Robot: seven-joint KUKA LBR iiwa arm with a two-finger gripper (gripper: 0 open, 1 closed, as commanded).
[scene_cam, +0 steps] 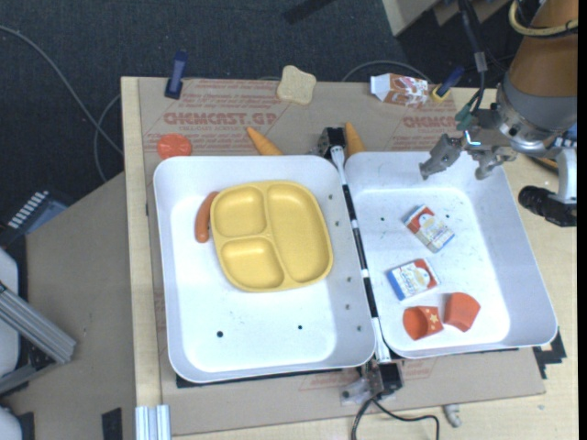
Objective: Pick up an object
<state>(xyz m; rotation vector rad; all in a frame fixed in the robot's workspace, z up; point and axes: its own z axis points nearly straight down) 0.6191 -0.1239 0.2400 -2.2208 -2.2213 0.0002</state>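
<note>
My gripper (461, 160) hangs over the far edge of the right bin (523, 246), fingers spread open with nothing between them. Below it in that bin lie a small red-and-white carton (428, 228), a blue-and-white carton (410, 279) and two red chunks (422, 322) (461, 311) near the front. The nearest carton sits a short way in front of and left of the fingers.
The left bin (183, 319) holds a yellow divided plate (271, 235) and a sausage (202, 218) beside it. On the board behind the bins lie a bread slice (296, 84), a milk carton (400, 88), a carrot (262, 141) and a red disc (173, 145).
</note>
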